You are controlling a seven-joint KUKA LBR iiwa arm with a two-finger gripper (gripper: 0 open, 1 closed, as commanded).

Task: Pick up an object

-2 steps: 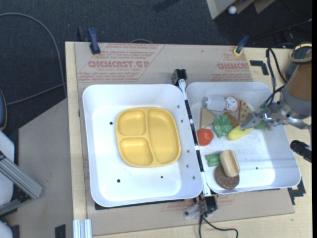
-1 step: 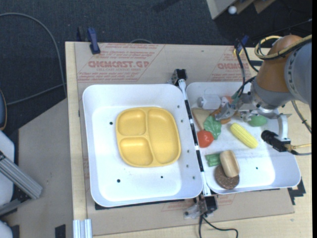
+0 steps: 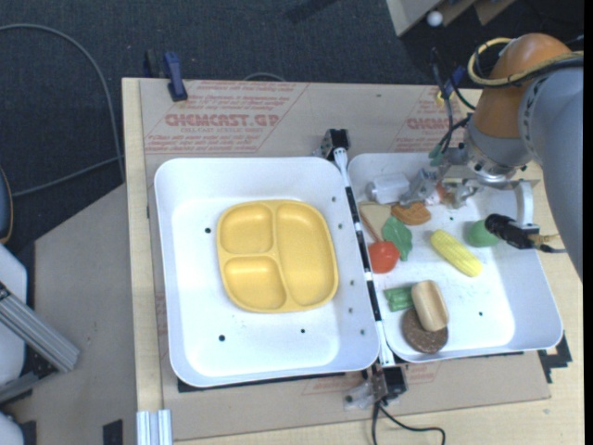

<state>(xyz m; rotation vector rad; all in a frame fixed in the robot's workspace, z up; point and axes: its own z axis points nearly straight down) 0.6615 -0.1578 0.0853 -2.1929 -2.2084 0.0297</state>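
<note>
Take the yellow divided plate (image 3: 277, 254) as your landmark: it lies in the middle of the left bin (image 3: 185, 193), with bare white floor around it on every side up to the bin's rim. To the plate's right, past the ridge where the two bins meet, the right bin (image 3: 528, 295) holds all the loose toy food. Nearest the plate you see a red tomato (image 3: 383, 257) touching a green leafy piece (image 3: 398, 235); further right lies a yellow corn cob (image 3: 456, 252), tilted, with open floor around it. Below and to the right of the plate, a tan bread roll (image 3: 429, 304) rests on a brown round cookie (image 3: 424, 334), a small green block (image 3: 398, 297) just beside them. An orange piece (image 3: 411, 214) sits up and right of the plate, under the gripper (image 3: 435, 182). You cannot tell from this slant how the gripper is set. A green piece (image 3: 481, 234) lies further right, near the far wall.
</note>
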